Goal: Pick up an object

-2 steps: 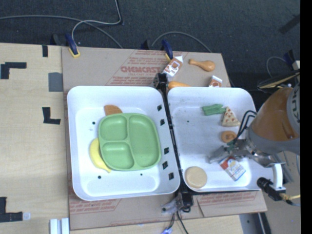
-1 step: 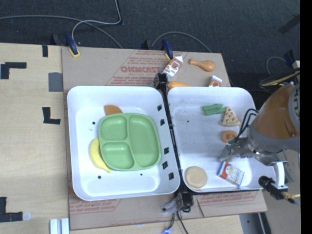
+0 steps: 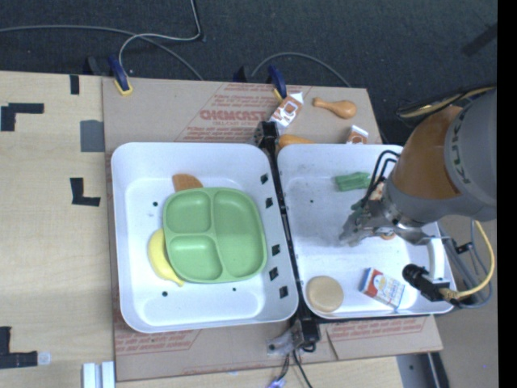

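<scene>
Bins sit side by side on a cardboard sheet over the wooden tabletop [image 3: 48,217], prob. so a program can move things from one to the other w/o leaving the arm's reach. Left bin [image 3: 129,241]: shallow, white, smooth plastic w/ rounded corners; it holds a green divided plate [image 3: 215,234], glossy, four compartments, lying flat in the middle. A yellow banana [image 3: 161,259], curved and likely plastic, is tucked under the plate's left edge, and an orange piece [image 3: 187,182] pokes out from under its top edge; what it is, can't tell. Right bin [image 3: 311,217], same shape, holds the likely candidates: a flat green strip [image 3: 352,182] near the top, a round tan disc [image 3: 325,293] near the front wall, and a small printed carton [image 3: 382,288], red, white and blue, just right of the disc. Gripper [image 3: 361,226] hangs low over the bin's middle, between the strip and the carton, touching neither as far as visible. Fingers: can't tell if spread or closed, dark metal blurs together, nothing seen pinched. Arm [image 3: 440,172], grey w/ orange band, comes in from the right. Behind the bins, loose bits incl. a tan drumstick-shaped toy [image 3: 334,106] lie on the cardboard, out of play.
</scene>
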Controlling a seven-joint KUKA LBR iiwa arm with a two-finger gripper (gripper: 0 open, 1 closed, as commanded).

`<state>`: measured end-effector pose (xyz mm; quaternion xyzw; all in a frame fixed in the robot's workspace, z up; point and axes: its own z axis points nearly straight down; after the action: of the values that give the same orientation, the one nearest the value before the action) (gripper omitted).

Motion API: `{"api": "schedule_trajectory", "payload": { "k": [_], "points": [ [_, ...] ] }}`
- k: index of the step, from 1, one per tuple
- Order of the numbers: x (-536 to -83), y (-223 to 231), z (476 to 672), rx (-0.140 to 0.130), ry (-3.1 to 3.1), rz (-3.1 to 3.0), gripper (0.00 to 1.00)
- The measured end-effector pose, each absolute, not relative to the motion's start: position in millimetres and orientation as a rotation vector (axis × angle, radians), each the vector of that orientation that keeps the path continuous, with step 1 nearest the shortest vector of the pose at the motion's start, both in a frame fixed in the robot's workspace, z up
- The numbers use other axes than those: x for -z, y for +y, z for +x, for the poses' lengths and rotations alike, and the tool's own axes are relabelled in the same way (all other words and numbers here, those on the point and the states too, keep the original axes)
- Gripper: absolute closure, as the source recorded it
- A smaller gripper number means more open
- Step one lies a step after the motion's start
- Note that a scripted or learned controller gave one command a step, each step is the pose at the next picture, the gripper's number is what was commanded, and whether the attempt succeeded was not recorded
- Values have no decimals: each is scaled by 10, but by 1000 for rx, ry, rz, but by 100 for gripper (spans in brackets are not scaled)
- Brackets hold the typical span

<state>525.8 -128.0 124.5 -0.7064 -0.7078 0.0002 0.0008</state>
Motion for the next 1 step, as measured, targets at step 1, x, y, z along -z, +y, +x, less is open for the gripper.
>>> {"api": "schedule_trajectory", "payload": {
  "k": [1],
  "points": [
    [-1933, -1804, 5432, -2, -2222, -2222, 100]
  ]
}}
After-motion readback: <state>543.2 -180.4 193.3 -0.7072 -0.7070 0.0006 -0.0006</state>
